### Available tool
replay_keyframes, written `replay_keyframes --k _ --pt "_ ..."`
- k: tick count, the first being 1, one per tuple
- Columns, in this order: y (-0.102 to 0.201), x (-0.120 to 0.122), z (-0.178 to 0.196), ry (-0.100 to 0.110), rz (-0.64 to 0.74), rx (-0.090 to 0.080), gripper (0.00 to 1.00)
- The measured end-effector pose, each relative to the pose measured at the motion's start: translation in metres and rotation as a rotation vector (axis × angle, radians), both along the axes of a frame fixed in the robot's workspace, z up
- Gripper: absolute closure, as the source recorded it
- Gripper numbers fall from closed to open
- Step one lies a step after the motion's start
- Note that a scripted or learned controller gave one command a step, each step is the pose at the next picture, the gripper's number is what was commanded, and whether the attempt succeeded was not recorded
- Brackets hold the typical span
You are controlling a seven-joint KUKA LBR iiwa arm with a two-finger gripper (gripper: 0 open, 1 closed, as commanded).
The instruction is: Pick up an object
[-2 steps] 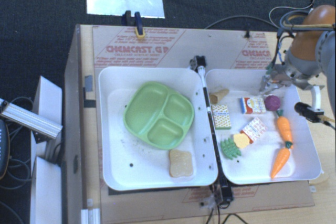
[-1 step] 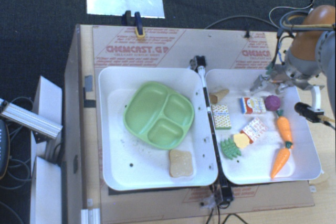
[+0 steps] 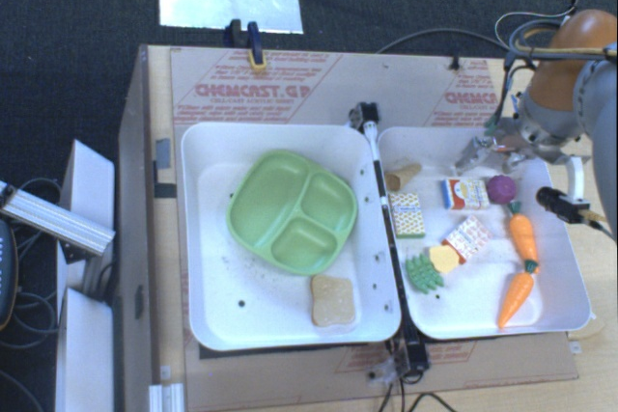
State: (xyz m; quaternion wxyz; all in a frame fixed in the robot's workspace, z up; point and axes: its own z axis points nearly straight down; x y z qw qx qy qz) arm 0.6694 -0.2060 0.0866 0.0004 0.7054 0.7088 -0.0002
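Note:
My gripper (image 3: 499, 157) hangs over the back of the right bin (image 3: 579, 304), open, with nothing between its fingers. Just in front of it lie a small printed box (image 3: 466, 194) and a purple ball-like toy (image 3: 500, 188). Further forward are two orange carrots (image 3: 522, 236) (image 3: 515, 296), a red-and-white packet (image 3: 468, 236), a yellow wedge (image 3: 443, 258), a green leafy toy (image 3: 422, 272), a checked cracker (image 3: 407, 214) and a tan bread piece (image 3: 404, 175). The grey arm with its orange band (image 3: 584, 34) comes in from the upper right.
The left bin (image 3: 193, 207) holds a green divided plate (image 3: 293, 210) and a slice of toast (image 3: 333, 300). A black divider (image 3: 381, 198) runs between the bins. A black part of the arm (image 3: 560, 204) sticks out over the right bin's right side.

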Motion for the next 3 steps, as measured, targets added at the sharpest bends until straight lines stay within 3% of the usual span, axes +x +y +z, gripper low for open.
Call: replay_keyframes --k 1,2,3 --pt "-0.0007 0.0014 0.0113 -0.007 0.003 -0.004 1.0" --pt "-0.0006 0.0013 0.0111 -0.007 0.004 -0.005 0.0" --pt "0.0003 0.0008 0.0013 -0.002 0.001 0.0 0.0"
